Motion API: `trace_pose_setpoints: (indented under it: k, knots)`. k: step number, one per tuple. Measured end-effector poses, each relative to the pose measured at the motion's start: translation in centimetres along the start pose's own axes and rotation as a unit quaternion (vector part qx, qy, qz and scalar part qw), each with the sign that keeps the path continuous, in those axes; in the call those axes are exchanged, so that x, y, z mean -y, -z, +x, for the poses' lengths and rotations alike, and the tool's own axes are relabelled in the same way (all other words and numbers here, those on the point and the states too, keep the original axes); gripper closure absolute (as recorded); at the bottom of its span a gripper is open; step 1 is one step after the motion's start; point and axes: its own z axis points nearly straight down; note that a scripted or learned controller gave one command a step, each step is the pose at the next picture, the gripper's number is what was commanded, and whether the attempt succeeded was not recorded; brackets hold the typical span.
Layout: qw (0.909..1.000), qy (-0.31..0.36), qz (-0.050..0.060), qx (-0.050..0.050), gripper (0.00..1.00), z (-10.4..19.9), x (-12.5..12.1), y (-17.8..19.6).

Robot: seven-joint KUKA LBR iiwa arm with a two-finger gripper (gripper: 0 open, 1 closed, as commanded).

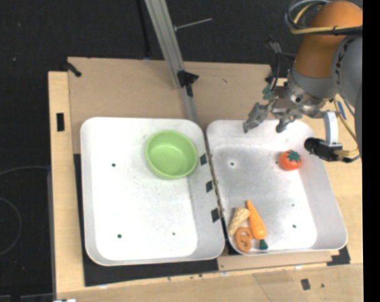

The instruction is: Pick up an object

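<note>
My gripper (266,123) hangs over the far edge of the right bin (316,231), its two fingers spread apart with nothing between them. A red toy tomato (290,160) lies in that bin, a short way to the near right of the gripper. At the bin's near left corner sit an orange carrot (256,219), a pale beige piece (238,219) and a round orange slice (243,238), bunched together. A green bowl (171,154) rests in the far part of the left bin (114,231).
A grey metal pole (168,43) slants up from the seam between the bins at the far side. A black cable connector (322,148) juts over the right bin's right rim. Brown board surrounds both bins.
</note>
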Motion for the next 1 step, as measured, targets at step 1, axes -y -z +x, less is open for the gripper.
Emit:
trace_pose_setpoints:
  k: [1]
  knots:
    - [1.0000, 0.000, 0.000, 0.000, 0.00, -0.02, 0.00, 0.01]
